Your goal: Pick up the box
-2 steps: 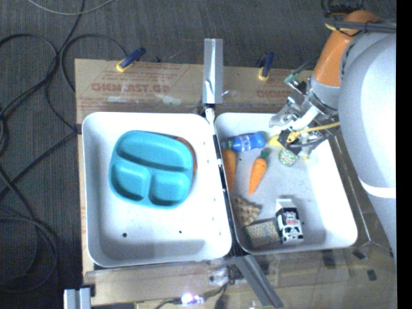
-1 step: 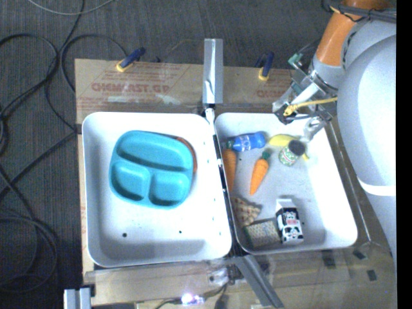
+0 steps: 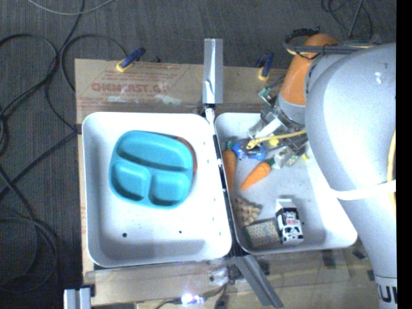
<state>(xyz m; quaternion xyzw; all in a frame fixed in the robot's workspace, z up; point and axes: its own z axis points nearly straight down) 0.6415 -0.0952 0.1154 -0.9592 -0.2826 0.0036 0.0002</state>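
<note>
1. Two white bins side by side on a bench; left bin (image 3: 96,192) fills centre-left of the frame, right bin (image 3: 335,237) sits centre-right.
2. Left bin holds a blue divided tray (image 3: 152,168) with three compartments, lying in its upper half.
3. Arm (image 3: 351,108) enters from the right, big grey body covering the right bin's right side; orange band (image 3: 296,82) at upper right.
4. Gripper (image 3: 270,131) is low over the upper part of the right bin, tips near a small blue-and-yellow item (image 3: 248,150). Fingers' state: cannot tell, too cluttered.
5. Box (image 3: 290,224), small, black-and-white printed, stands in the lower part of the right bin, well apart from the gripper.
6. Just left of the box: a grey mesh-like item (image 3: 261,232), and a brown patterned piece (image 3: 246,208) above that.
7. Carrot (image 3: 256,174) lies tilted mid-bin; another orange item (image 3: 230,163) lies along the bin's left wall.
8. Cardboard sheet (image 3: 141,85) under the bins, upper left; blue clamp (image 3: 131,58) on its top edge.
</note>
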